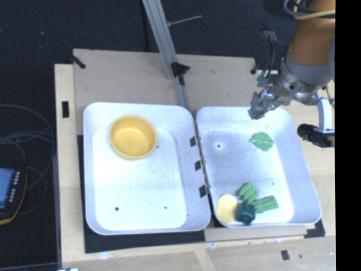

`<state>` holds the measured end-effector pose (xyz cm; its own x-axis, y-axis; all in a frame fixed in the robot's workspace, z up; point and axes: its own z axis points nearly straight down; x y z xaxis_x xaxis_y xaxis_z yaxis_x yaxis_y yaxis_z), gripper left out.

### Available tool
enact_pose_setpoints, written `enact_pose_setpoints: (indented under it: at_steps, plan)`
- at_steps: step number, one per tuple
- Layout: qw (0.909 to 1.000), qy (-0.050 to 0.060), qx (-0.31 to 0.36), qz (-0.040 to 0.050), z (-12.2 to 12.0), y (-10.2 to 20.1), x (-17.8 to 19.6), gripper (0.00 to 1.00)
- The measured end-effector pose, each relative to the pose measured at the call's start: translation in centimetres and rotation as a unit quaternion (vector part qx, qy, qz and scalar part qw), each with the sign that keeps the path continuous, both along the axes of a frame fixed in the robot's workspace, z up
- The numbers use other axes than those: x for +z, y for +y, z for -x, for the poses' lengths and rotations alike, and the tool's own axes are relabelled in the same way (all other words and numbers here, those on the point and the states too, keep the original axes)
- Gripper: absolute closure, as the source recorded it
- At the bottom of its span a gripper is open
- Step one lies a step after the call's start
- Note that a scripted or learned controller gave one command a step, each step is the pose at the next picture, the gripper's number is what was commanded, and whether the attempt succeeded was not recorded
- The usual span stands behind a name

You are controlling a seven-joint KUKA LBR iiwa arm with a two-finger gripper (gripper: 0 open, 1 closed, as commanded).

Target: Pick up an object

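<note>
My gripper [256, 112] hangs over the back edge of the right bin [225, 168], with nothing seen between its fingers. A flat light-green piece [262, 140] lies just below it, a short way toward the bin's front. In the bin's front corner sit a pale yellow round object [227, 207], a dark teal object [245, 213] and two green pieces [247, 191] [266, 203], clustered together. A yellow bowl [133, 136] stands upright in the back left of the left bin [141, 202].
A grey metal post [161, 30] slants up from the bench behind the seam between the bins. Black clips [198, 165] line that seam. A dark device [8, 191] with cables lies off the bench at the far left.
</note>
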<state>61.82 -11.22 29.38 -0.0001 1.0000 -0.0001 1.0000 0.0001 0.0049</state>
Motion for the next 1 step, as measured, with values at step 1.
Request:
enact_pose_setpoints:
  at_steps: [1]
  plan:
    - [1.0000,0.003,0.001,0.0000,-0.77,4.37,-1.90,1.00]
